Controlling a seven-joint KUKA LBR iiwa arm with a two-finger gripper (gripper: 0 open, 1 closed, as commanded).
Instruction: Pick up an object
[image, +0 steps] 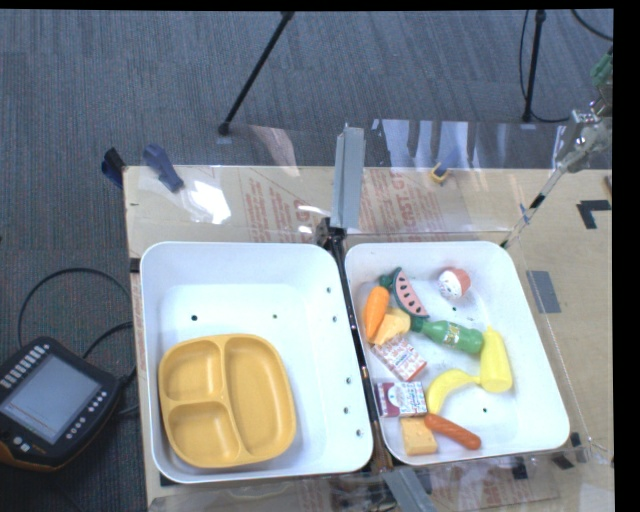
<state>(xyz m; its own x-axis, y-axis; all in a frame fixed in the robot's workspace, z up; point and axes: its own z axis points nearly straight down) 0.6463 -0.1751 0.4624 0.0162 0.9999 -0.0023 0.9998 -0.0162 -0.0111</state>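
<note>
Both bins are white: the left bin (190, 290) holds a mustard-yellow divided plate (226, 400), the right bin (520, 310) an orange carrot (374, 312), a red-and-green watermelon slice (408, 293), a green bottle (452, 336), a yellow banana (448, 388) and a yellow corn cob (495, 362).

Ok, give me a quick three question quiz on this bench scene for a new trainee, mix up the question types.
1. True or false: the yellow divided plate lies in the left bin.
2. Multiple choice: which item sits nearest the right bin's far wall? A) the banana B) the watermelon slice C) the hot dog
3. Fill in: the green bottle lies between the cheese wedge and the ______ on its right.

Key: 1 true; 2 B; 3 corn cob.
</note>
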